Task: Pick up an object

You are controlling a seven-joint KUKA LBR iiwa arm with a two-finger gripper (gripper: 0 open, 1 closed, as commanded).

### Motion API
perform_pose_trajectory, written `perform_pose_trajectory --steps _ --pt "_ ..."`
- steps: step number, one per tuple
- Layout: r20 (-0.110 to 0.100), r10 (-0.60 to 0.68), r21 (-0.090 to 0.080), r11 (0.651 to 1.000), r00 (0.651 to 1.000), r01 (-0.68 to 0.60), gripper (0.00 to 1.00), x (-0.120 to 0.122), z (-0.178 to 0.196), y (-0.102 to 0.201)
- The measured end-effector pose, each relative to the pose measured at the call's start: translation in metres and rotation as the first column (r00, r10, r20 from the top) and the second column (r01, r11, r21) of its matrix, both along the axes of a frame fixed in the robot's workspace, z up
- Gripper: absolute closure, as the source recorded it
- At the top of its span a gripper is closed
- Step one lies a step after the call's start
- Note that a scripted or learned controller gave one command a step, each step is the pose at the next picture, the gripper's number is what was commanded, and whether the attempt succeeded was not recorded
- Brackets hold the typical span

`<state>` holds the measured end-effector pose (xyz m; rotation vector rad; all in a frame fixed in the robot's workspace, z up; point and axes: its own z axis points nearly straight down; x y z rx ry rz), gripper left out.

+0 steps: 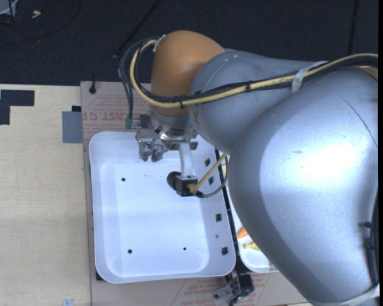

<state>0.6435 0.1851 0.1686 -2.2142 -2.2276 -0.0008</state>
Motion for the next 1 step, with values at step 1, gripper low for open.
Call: perform_pose_trajectory --steps 1 --pt "0.014 -0.003 0.004 1.0 1.0 0.003 1.0 0.0023 0.1579 0.0056"
